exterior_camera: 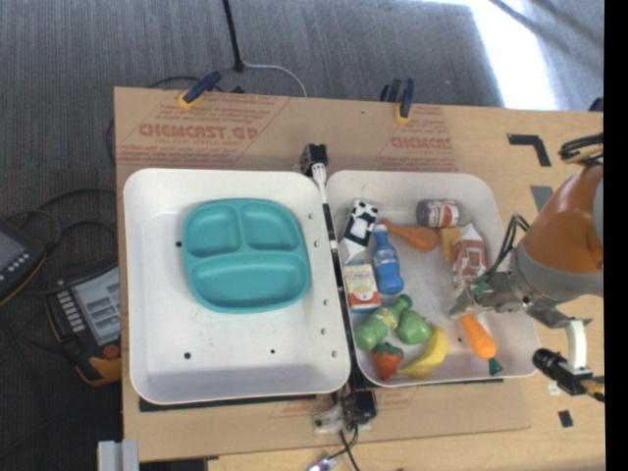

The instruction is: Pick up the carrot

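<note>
The carrot (pixel 478 339), orange with a small green tip, lies near the front right corner of the right bin (pixel 407 181). It points toward the bin's front wall. My gripper (pixel 475 300) hangs just behind the carrot's thick end, low over the bin's right side. The grey wrist with its orange band (pixel 577 226) reaches in over the bin's right rim. Nothing shows in the gripper's grasp.
Crowding the right bin are a banana (pixel 430 353), a strawberry (pixel 388 361), green peppers (pixel 375 332), a blue bottle (pixel 387 262), small cartons (pixel 359 286), a can (pixel 438 213) and a brown drumstick (pixel 412 235). A carton (pixel 467 254) stands just behind the gripper. The left bin (pixel 157 341) holds a teal divided plate (pixel 245 254).
</note>
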You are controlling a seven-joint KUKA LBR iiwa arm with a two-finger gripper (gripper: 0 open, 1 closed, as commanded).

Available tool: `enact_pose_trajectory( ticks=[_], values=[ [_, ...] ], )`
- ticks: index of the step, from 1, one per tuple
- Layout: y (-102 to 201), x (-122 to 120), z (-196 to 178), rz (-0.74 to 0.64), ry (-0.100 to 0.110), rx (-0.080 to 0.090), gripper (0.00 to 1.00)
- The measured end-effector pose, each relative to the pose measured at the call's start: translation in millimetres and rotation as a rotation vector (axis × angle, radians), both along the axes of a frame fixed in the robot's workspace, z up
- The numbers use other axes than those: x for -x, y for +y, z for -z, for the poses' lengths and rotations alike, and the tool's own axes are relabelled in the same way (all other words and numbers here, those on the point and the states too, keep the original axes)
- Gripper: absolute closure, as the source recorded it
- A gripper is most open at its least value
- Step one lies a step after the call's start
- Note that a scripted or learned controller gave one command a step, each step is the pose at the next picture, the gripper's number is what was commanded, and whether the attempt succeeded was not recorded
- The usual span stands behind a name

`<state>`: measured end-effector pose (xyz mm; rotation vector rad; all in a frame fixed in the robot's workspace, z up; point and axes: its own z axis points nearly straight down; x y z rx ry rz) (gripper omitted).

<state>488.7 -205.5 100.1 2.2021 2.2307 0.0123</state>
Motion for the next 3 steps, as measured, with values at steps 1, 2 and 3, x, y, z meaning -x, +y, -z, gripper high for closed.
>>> enact_pose_trajectory(
  ticks=[1,2,3],
  values=[
    [-15,0,10,-0.074,0.003,-0.006,1.00],
    [-11,0,11,-0.078,0.006,-0.015,0.00],
    [-12,-1,1,-0.076,0.001,-0.007,1.00]
  ],
)
